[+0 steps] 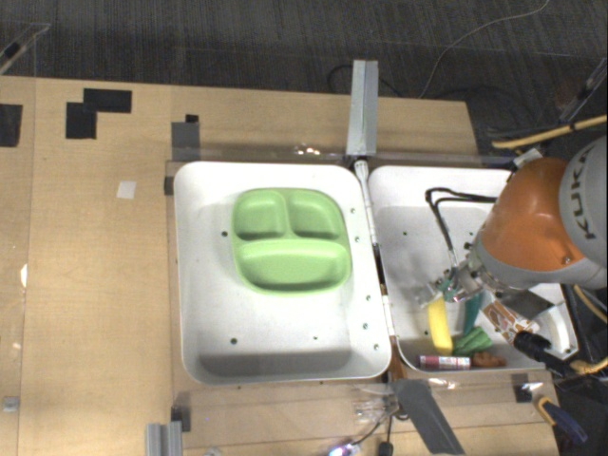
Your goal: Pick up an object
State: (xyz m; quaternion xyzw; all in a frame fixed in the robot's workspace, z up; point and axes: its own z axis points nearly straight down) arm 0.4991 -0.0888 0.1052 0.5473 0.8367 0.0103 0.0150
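You can't tell if the gripper [454, 285] is open or closed, so go down slow and straight over the yellow thing [439, 325] near the front of the right bin [408, 217], away from the wall.

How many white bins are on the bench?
2. The left bin holds a green divided plate; the right bin sits beside it, with small objects under the arm.
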